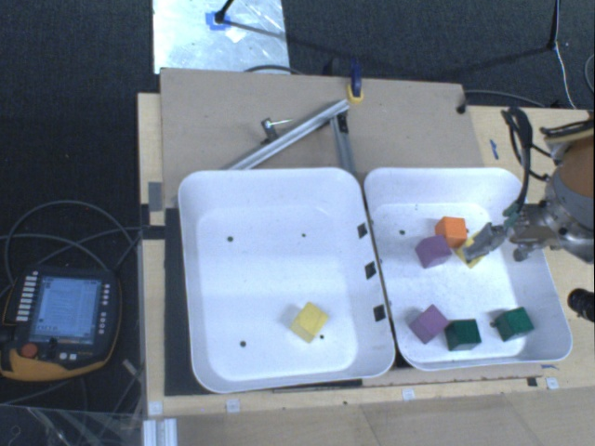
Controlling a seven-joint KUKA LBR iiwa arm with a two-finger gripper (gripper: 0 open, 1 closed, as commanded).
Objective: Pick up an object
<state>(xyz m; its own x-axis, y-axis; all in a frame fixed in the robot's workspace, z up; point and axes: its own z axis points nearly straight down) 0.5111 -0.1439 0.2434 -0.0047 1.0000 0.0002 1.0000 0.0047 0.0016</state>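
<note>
Nearest the front edge of the bench, the left bin (270, 282) holds a single yellow block (309, 321), lying low and right of its middle, well apart from everything else. Beside it, the right bin (465, 268) carries the rest: along its front wall sit a purple block (429, 323), a dark green block (462, 334) just beside it, and a second green block (512, 322) further right, near the corner. Further back in the same bin, another purple block (432, 250) lies touching or nearly touching an orange block (452, 230) set just behind it. The gripper (482, 243) reaches in from the right, its tip low over the bin floor just right of the orange block; a small patch of yellow shows beneath the tip, but whether anything sits between the fingers, or how far apart they stand, I cannot tell. The arm (567, 203) hangs over the bin's right wall. Off the bench to the left, a handheld control pad (60, 319) rests on the dark floor. Behind the bins, a metal rod (293, 136) lies slanted across a brown board (400, 124).
</note>
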